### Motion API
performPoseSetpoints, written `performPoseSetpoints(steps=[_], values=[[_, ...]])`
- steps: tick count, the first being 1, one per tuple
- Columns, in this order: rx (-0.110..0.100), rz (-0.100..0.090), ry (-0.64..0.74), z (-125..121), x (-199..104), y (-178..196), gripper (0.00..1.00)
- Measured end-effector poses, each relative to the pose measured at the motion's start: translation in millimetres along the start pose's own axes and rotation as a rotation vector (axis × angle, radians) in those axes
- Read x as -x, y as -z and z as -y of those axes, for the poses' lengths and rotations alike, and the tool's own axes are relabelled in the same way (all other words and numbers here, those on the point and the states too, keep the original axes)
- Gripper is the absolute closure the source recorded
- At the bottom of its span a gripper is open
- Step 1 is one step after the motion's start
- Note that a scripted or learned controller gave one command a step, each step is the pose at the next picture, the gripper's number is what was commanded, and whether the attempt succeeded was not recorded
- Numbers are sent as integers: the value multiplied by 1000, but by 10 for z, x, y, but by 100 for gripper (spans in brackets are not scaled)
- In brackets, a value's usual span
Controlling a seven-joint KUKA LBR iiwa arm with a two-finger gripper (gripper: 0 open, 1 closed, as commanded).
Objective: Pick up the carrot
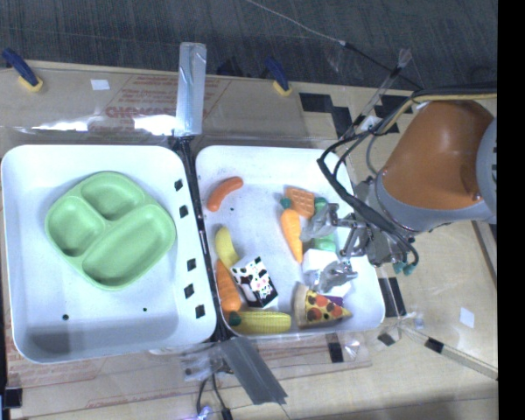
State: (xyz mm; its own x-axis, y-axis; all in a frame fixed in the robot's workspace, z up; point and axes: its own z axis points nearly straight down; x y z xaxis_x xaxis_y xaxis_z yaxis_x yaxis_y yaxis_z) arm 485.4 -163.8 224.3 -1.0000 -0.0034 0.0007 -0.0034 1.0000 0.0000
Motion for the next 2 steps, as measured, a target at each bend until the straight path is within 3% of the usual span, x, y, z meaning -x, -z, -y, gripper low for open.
performPoseSetpoints(steps=[1,2], values=[[2,-5,-154,-34,626,-958,0],[1,-3,-346,-60,758,-1327,0]])
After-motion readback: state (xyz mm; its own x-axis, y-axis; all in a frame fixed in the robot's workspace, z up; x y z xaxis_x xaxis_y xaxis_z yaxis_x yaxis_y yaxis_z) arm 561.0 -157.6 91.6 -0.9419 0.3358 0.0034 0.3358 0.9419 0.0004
